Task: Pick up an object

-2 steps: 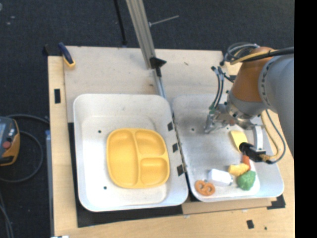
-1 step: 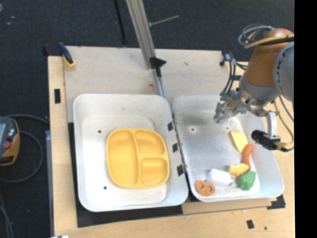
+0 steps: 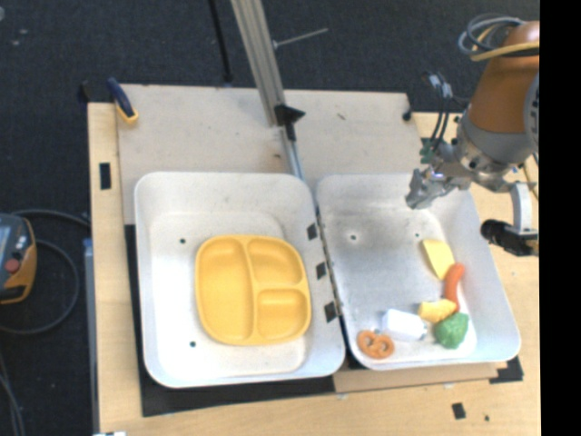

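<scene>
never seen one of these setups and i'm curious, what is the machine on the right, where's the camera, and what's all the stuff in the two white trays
The machine is a robot arm, grey with an orange band, reaching in from the right of the picture. At its tip is a gripper with two fingers, above the upper edge of the right bin. Nothing can be seen between the fingers, so it seems to hold nothing yet.

The single camera is fixed above the bench and looks down at a slant.

The left bin holds a yellow divided plate. The right bin holds small toy foods gathered at its lower right: a pale yellow wedge, an orange carrot-like piece, a small yellow piece, a green piece, a white block and an orange pretzel shape.

Its job is to pick up one object.
</scene>
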`<state>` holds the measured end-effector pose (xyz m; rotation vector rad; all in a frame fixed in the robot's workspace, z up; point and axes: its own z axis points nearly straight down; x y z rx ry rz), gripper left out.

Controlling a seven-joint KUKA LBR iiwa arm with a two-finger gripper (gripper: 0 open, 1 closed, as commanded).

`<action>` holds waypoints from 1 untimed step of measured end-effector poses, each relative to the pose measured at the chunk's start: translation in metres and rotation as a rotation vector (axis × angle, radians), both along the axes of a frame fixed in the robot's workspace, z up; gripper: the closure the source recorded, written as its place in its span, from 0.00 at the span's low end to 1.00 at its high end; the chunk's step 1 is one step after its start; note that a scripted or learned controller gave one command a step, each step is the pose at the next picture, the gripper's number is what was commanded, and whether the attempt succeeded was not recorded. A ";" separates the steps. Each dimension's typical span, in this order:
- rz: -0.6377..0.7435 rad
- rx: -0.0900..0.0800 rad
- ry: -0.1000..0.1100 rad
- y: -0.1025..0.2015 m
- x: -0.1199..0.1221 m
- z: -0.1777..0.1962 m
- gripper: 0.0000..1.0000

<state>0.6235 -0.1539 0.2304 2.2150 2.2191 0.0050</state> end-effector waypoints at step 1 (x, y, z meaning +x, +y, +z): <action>0.006 0.003 0.003 0.056 -0.007 0.013 1.00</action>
